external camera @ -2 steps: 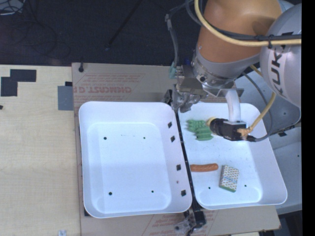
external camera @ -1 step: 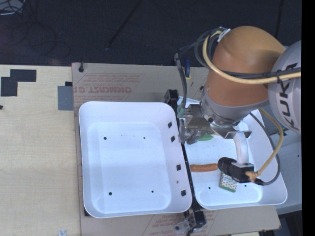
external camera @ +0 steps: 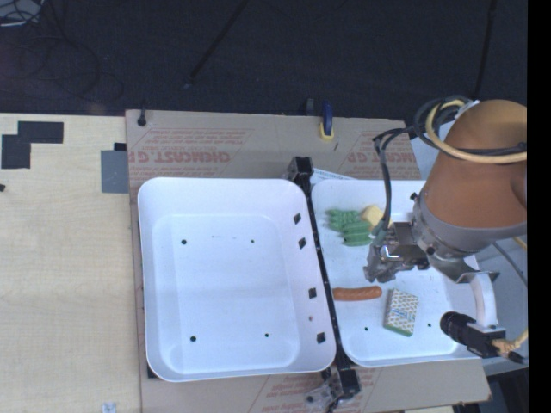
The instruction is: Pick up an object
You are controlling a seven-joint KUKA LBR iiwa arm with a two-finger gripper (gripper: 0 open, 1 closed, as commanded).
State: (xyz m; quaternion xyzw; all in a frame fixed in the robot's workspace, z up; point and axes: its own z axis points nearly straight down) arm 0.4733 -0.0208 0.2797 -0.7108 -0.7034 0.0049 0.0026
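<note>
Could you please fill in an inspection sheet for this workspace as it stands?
Surface: two white bins side by side; left bin, right bin.
Job's things: in the right bin, green toy, yellow piece beside it, orange sausage, patterned sponge.
Clutter: nothing seen.
Grippers: claw above the right bin, between green toy and sausage.
Cables: black cable along the arm.
Surroundings: cardboard sheet under the bins, wooden bench.

**Where Everything Sat on My Bench**

Two bins stood side by side: the left bin [external camera: 224,351] and the right bin [external camera: 413,351]. In the right one, a ridged toy [external camera: 349,226] lay at the back, a sausage [external camera: 356,294] nearer the front, a small packet [external camera: 401,311] just right of it. My gripper [external camera: 385,263] hung between them.
</note>
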